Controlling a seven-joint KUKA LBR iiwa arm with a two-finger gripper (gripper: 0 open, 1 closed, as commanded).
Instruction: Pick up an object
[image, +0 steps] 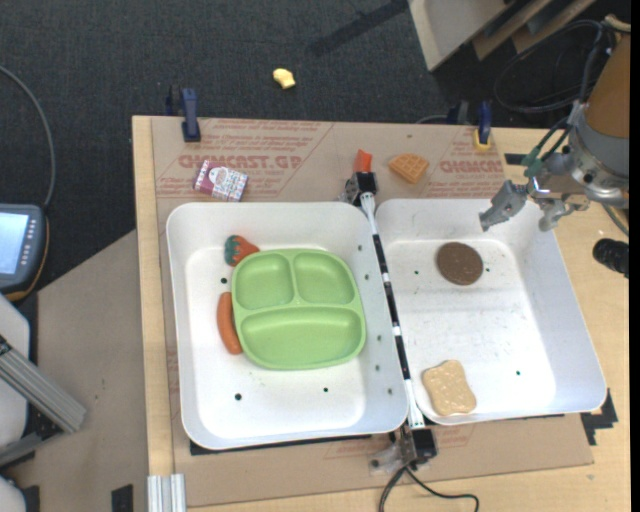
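A pale, lumpy bread-shaped piece (448, 388) lies at the near edge of the right bin (560, 330), well below the gripper (522, 205) in the view. Up from it and much closer to the gripper, just down and to its left, sits a flat, round, dark brown disc (460, 264), matte like a biscuit. The gripper hovers over the bin's far right corner, its two grey fingers (497, 209) spread apart with nothing between them; the wrist leans in from the right, and the blur there makes the fingertips hard to read exactly. Far to the gripper's left, the left bin (195, 330) holds a smooth green plastic plate (297, 308) with three compartments, an orange carrot-like piece (228, 322) touching its left side and a small red-and-green item (238, 248) at its upper corner.
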